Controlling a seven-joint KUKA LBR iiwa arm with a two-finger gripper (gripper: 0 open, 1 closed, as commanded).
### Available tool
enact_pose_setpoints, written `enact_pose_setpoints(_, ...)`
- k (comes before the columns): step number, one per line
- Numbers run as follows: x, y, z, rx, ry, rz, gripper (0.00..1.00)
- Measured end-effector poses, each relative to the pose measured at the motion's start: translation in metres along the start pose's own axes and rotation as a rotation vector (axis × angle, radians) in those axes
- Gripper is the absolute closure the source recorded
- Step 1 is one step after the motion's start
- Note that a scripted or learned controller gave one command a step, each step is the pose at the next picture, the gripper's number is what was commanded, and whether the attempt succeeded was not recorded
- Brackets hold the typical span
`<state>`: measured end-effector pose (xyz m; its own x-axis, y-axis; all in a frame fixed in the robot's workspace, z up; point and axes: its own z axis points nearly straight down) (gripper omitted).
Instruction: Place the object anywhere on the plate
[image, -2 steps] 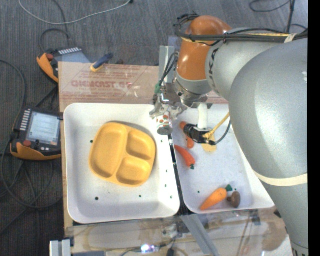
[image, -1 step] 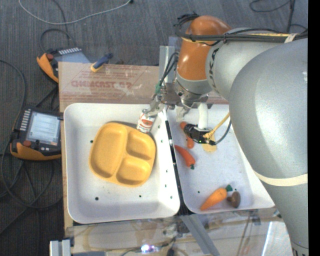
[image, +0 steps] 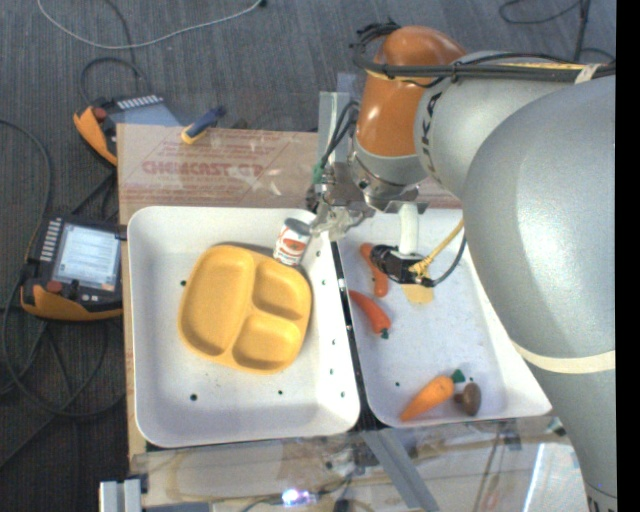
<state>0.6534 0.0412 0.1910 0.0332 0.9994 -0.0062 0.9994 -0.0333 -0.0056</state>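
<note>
A yellow plate (image: 245, 308) with three compartments lies in the left white bin (image: 160, 400), turned at a slant so that its single large compartment faces left and the two smaller ones face right. A small can (image: 292, 242) with a red and white label is tilted at the plate's far right corner, over or touching the rim there; from this angle I cannot tell which. The pincer (image: 322, 218) hangs just beyond that same corner, up and to the right of the plate, with its tip right at the can's top end. Whether it is clenched on the can or released cannot be told.

The grey arm (image: 520, 200) comes in from the right of the plate, its orange band (image: 400, 90) above the wrist lying beyond the plate's far right corner.

The right white bin (image: 500, 370) touches the left one along the plate's right side. In it, a red chili pepper (image: 371, 312) lies nearest the plate, just past the shared bin walls. A second red pepper (image: 378, 282) sits a little farther from the plate and farther back. A carrot (image: 430, 396) lies well right of the plate's near edge, with a small brown object (image: 468, 398) touching its leafy end.

Behind the plate, a cardboard sheet (image: 220, 170) covers the tabletop. Left of the plate, off the bins, a handheld controller with a screen (image: 75, 265) lies on the floor.
</note>
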Motion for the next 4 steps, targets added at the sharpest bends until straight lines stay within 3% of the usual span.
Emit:
enact_pose_setpoints(1, 0.0829, -0.0291, -0.0137, -0.003, 0.004, -0.249, 1.0)
enact_pose_setpoints(2, 0.0829, -0.0291, -0.0136, -0.003, 0.005, -0.249, 0.0)
enact_pose_setpoints(4, 0.0828, -0.0291, -0.0136, -0.003, 0.005, -0.249, 0.0)
